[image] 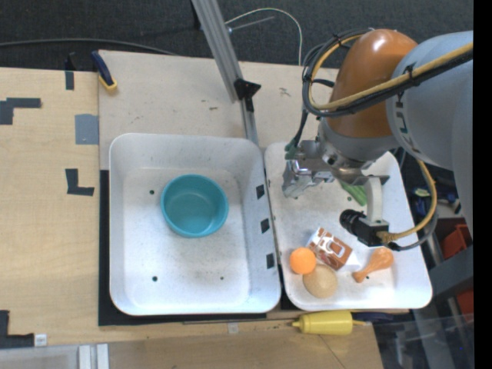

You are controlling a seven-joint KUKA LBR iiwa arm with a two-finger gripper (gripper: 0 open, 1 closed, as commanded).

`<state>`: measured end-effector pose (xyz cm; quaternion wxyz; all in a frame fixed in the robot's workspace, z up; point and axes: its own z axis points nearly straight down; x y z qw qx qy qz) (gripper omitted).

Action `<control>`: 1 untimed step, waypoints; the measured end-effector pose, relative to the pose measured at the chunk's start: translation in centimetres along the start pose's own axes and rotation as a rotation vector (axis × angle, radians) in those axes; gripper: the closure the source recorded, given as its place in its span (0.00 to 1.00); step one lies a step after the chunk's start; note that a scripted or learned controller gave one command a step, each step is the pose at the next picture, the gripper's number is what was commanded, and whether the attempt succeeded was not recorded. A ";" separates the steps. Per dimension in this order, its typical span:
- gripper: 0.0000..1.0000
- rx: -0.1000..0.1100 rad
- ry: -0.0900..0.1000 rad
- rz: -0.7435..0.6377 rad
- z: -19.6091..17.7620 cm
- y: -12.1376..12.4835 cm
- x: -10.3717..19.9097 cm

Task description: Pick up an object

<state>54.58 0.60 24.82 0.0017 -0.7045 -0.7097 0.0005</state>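
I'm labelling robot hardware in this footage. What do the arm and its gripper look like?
The arm has smooth, rounded light-grey housings with a glossy orange band above the wrist. Black and yellow cables loop around the band and hang down the wrist's side. The gripper is a small block of bare silvery metal.

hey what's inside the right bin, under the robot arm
In the right bin, near its front: an orange ball, a tan potato-shaped thing, a brown-and-white packet and an orange drumstick-shaped toy. The arm covers the bin's back part; something green peeks out.
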 end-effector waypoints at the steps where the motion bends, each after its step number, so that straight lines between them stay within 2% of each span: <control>1: 1.00 0.002 -0.001 0.001 1.8 -1.5 5.3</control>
